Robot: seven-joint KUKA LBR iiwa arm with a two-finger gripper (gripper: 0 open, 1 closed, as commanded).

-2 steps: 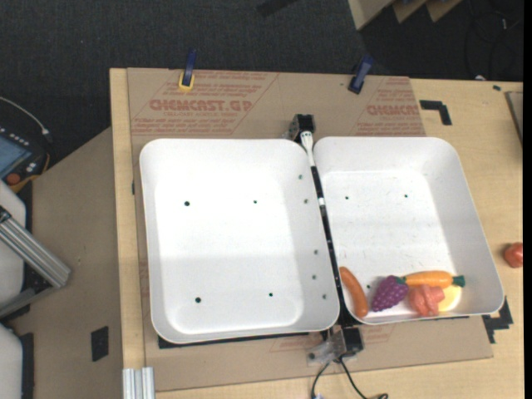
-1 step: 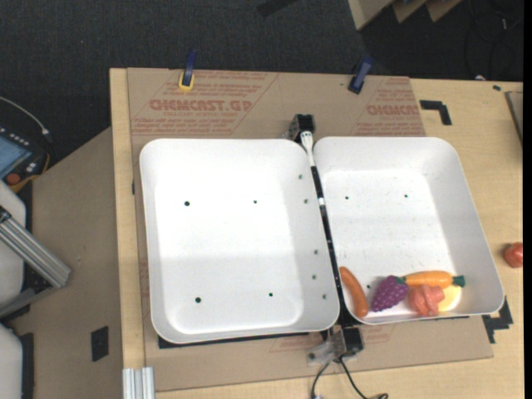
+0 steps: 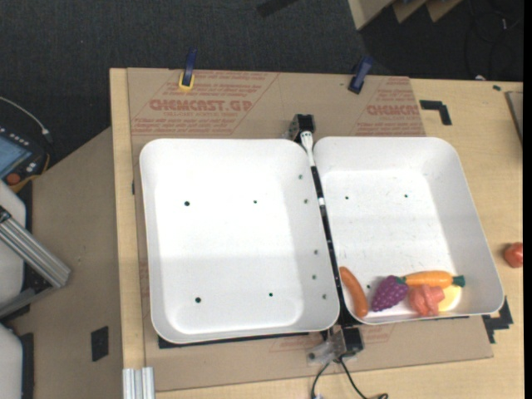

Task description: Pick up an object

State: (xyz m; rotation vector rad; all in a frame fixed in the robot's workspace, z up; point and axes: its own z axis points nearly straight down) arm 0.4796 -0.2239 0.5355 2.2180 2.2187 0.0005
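Several toy foods lie along the near edge of the right bin [image 3: 432,173]. An orange sausage-shaped piece [image 3: 353,292] leans against the bin's left wall. Beside it sits a purple grape bunch [image 3: 388,293]. To their right an orange carrot with a green tip [image 3: 432,279] rests above a pink-red piece [image 3: 424,300] and a pale yellow piece [image 3: 450,299].
The left bin [image 3: 166,223] sits beside the right one on a cardboard sheet [image 3: 249,98] held by a blue clamp [image 3: 360,75] and a yellow-blue clamp [image 3: 187,71]. A small red-orange object [image 3: 514,255] lies outside the right bin at the right edge.
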